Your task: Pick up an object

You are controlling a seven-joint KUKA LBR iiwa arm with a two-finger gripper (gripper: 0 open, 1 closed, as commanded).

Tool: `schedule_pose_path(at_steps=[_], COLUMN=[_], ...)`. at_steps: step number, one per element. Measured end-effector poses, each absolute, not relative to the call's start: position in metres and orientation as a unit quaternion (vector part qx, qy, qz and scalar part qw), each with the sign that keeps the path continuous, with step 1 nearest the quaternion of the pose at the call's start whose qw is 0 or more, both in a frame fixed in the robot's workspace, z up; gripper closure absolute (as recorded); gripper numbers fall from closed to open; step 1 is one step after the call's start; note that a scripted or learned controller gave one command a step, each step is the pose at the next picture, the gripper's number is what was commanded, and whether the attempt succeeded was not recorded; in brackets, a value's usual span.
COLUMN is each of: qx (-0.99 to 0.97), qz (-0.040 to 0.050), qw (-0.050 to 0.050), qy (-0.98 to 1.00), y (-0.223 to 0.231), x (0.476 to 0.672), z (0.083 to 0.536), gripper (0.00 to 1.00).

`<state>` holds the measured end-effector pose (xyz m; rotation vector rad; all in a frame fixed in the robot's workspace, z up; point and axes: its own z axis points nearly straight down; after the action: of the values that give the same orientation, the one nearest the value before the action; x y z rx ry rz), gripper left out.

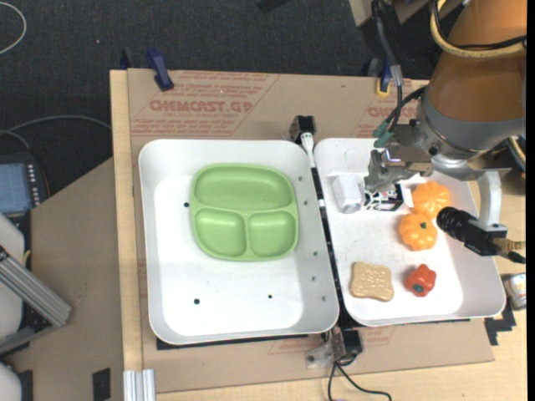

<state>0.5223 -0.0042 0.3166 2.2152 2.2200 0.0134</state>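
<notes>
The grey arm (476, 82), with its glossy orange band, reaches in from the right and ends in a gripper (383, 178) of dark metal hanging over the back left part of the right bin (355, 303). Whether its jaws are spread or pressed together cannot be told; nothing is visibly pinched between them.

The right bin is a shallow, smooth white tray with rounded corners. Just beside the gripper lies a small white cylinder-like object (346, 193), and under the gripper is a small item with black and white markings (389, 199), too small to identify. To the right sit 2 ribbed orange pumpkins (418, 230), one behind the other and touching. Nearer the front edge lie a tan, rough-looking slice of toast (371, 281) and a glossy red pepper (421, 280), near each other but apart.

The left bin (167, 299), of the same white plastic, holds a matte pale green plate (245, 211) with 3 compartments, 1 wide and 2 smaller.

Both bins rest on a brown cardboard-covered worktop (201, 103) printed with red lettering and held by blue clamps (159, 69) at its back edge. Dark carpet (209, 15) lies beyond.
</notes>
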Motion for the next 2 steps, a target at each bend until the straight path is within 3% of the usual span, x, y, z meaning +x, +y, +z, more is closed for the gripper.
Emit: schedule_pose_path(at_steps=[1,2], qx=[0.705,0.705], qz=[-0.0009,0.0037], qw=[-0.002,0.001], qy=[0.709,0.709], y=[0.068,0.106], x=[0.496,0.479], z=[0.302,0.367], gripper=[1.0,1.0])
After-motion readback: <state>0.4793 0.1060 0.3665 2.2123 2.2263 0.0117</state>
